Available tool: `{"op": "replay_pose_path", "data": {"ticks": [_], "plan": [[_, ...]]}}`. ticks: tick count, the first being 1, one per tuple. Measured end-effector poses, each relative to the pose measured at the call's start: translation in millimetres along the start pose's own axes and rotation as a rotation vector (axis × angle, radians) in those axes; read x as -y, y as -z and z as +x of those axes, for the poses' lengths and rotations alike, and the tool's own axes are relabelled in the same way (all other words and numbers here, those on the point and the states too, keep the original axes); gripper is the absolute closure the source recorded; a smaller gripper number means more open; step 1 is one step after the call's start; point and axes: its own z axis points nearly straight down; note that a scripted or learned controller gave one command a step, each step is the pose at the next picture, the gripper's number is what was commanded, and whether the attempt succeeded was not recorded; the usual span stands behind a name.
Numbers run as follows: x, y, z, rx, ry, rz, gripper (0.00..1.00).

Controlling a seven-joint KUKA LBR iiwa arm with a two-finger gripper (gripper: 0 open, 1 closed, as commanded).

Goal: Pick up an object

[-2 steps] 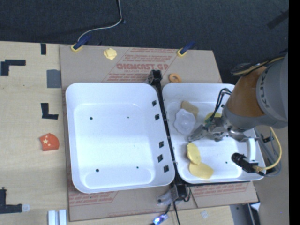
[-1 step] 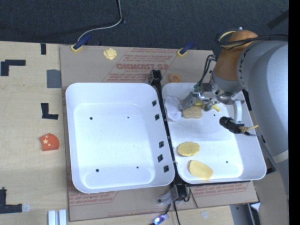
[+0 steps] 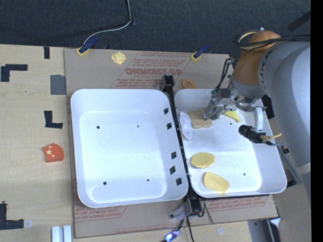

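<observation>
Near edge of the surface [image 3: 30, 195]: cardboard sheet [image 3: 146, 72] under both bins, with a dark clamp [image 3: 187, 208] and cable at the bins' front joint.

Right bin [image 3: 262, 183], front part: two yellow flat pieces. One yellow piece [image 3: 216, 182] lies near the front rim, the other yellow round piece [image 3: 202, 160] sits just behind it, closer to the divider side. They are close together but apart. The floor to their right is bare white up to the right rim.

Left bin [image 3: 121, 145]: bare white floor, wide open room, rims all unobstructed.

Mid right bin: a clear cup-like thing [image 3: 184, 125] lies against the left wall, and a tan flat piece [image 3: 201, 123] is just beside it. The gripper [image 3: 214, 110] is low over the tan piece's right end, at or near touching. Fingers are too small and blurred, so I cannot tell how far apart they are or whether anything is gripped. A small yellow curved piece [image 3: 231, 116] lies just right of the gripper. A black fitting [image 3: 251, 133] on the arm hangs over the bin's right half.

Far: a small tan ring [image 3: 187, 84] sits on the cardboard behind the right bin, a yellow lump [image 3: 118, 58] lies near the cardboard's back edge, and a blue clip [image 3: 200, 51] is at that edge. A red object [image 3: 53, 153] sits far left on the surface, well apart from the bins.
</observation>
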Motion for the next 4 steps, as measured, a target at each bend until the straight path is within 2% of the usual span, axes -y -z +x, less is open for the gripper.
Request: {"op": "replay_pose_path", "data": {"ticks": [1, 2, 3, 4], "plan": [[14, 126, -31, 0.004, -0.004, -0.011, 1.0], [100, -14, 16, -0.003, -0.004, 0.006, 1.0], [115, 2, 25, -0.002, -0.003, 0.004, 1.0], [134, 186, -16, 0.005, -0.005, -0.016, 1.0]]}}
